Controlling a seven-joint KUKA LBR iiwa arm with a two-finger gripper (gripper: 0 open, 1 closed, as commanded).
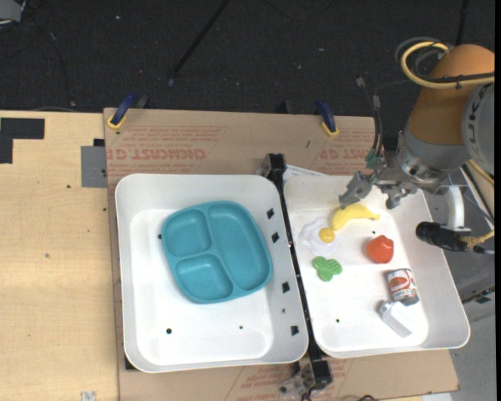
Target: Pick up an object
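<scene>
In the right bin (434, 328) lie a yellow banana-shaped toy (347, 219), a red pepper-like toy (380, 248), a small green toy (326, 267), a red-and-white can (402, 286) and a grey block (395, 317). My gripper (374, 191) hangs over the bin's back part, just above and right of the yellow toy. Its fingers are spread, one (353, 192) toward the left and one (397, 195) toward the right, with nothing between them.
The left bin (142, 324) holds a teal divided plate (215, 251). A black divider (285, 249) runs between the bins. Brown cardboard (209, 144) lies under both, clamped at the back. The arm's orange band (444, 98) rises at the right.
</scene>
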